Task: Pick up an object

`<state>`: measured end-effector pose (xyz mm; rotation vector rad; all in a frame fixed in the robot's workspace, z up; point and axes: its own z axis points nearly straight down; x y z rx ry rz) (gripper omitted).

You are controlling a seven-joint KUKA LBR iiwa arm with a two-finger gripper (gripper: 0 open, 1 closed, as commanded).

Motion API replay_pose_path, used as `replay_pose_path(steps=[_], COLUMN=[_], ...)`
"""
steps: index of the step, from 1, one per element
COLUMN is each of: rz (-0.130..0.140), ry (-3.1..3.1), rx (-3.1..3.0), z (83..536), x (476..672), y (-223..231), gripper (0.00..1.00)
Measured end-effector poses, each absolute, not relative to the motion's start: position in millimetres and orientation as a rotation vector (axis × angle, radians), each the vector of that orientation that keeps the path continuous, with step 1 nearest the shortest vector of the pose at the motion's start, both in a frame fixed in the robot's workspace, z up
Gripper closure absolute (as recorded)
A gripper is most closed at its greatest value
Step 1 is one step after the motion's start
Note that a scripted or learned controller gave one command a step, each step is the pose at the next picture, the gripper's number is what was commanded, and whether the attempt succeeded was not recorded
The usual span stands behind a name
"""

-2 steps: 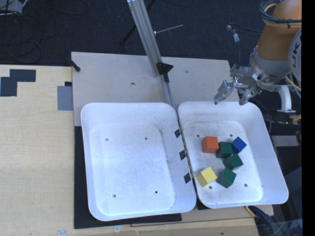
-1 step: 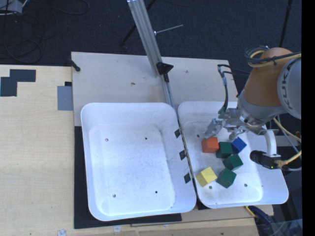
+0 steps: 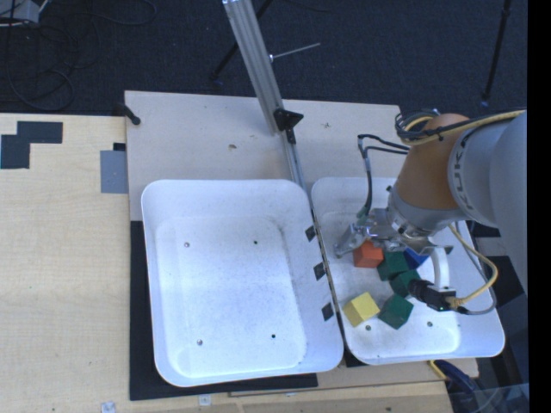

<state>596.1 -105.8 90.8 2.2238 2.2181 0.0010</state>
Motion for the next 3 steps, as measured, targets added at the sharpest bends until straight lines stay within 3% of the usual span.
replay_pose_path(steps=[1, 2, 3], rz=[0.0, 0.009, -0.006], ry=[2.208, 2.229, 2.221], rx=[2.236, 2.213, 2.228], z=[101, 197, 190], x=[595.1, 601.1, 583.7], y=[-108, -20, -23], gripper=[1.0, 1.0, 1.0])
